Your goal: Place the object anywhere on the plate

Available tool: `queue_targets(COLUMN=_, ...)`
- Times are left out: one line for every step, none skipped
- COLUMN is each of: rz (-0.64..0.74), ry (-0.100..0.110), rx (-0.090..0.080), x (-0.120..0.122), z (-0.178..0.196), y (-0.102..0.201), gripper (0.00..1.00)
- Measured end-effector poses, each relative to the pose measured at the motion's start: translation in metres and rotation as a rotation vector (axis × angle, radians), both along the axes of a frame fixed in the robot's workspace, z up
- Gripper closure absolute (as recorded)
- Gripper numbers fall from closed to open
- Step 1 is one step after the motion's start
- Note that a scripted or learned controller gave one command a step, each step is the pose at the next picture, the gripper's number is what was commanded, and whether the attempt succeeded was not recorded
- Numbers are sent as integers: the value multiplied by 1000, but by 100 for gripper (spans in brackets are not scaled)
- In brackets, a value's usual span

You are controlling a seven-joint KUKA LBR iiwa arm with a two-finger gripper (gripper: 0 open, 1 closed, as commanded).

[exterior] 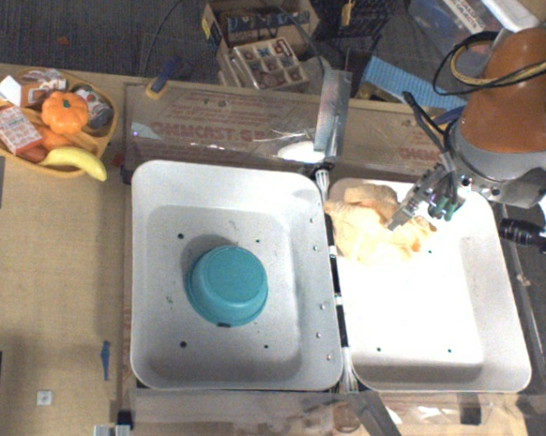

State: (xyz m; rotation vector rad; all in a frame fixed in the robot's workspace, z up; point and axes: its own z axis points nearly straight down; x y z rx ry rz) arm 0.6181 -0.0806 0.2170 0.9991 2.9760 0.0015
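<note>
The task's thing appears to be the pale, cream-yellow crumpled soft object (pixel 371 225) — cloth or a thin, limp toy, too washed out to name surely — lying in the far left corner of the right-hand shallow white bin (pixel 442 343). The gripper (pixel 415 212) hangs at its right edge, directly over or just touching the rumpled mass; whether its fingers stand wide or narrow cannot be told from this slant, and nothing is seen clamped between them, so the object is judged not yet held.

Well to the gripper's left and nearer the camera, in the left-hand white bin (pixel 161 204), sits the round teal plastic dish (pixel 228 284) that must serve as the plate — it seems to lie upside down, dome up, though that is uncertain.

The object looks light, soft and floppy. It will likely sag and drape when lifted, and a shallow pinch on a loose fold could slip free. The better hold is probably the thickest bunched ridge, just left of the gripper, with the fingers pushed well down into the material. Breakage is no concern; a trailing edge catching the wall between the bins is the risk to watch.
</note>
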Motion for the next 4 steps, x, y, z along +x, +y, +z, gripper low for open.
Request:
queue_targets(rz=398, ry=-2, rx=-1, x=-8, z=-5, y=48, gripper=100)
queue_targets(rz=644, ry=-2, rx=-2, x=-21, z=-9, y=91, gripper=100)
queue_targets(rz=649, ry=-2, rx=0, x=-44, z=-11, y=143, gripper=100)
queue_targets(rz=649, ry=0, rx=0, x=-63, z=-12, y=188, gripper=100)
